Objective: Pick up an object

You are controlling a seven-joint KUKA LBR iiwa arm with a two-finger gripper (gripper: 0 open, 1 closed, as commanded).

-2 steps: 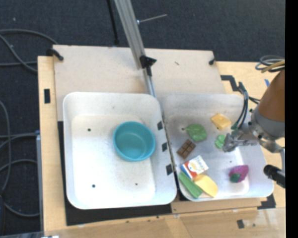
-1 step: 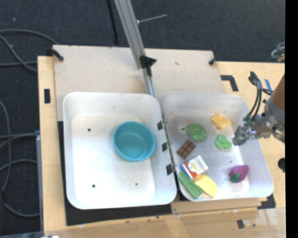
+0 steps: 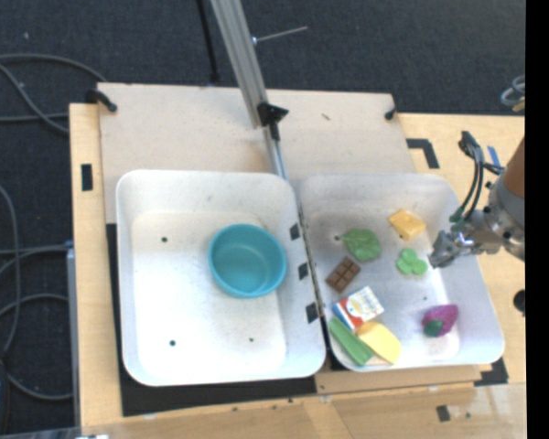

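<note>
My gripper (image 3: 442, 250) reaches in from the right over the right bin (image 3: 457, 199), its tip just right of a small green piece (image 3: 411, 263). Nothing shows between its tips. In the same bin lie a larger green leafy piece (image 3: 360, 243), a yellow block (image 3: 405, 223), a brown chocolate bar (image 3: 344, 274), a small red and white carton (image 3: 358, 309), a yellow wedge (image 3: 382, 342), a green strip (image 3: 349, 342) and a purple piece (image 3: 439, 319).
The left bin (image 3: 165, 199) holds a teal bowl (image 3: 247, 260). A slanted metal pole (image 3: 242, 53) rises from the seam between the bins at the back. Cables lie on the dark floor at the left.
</note>
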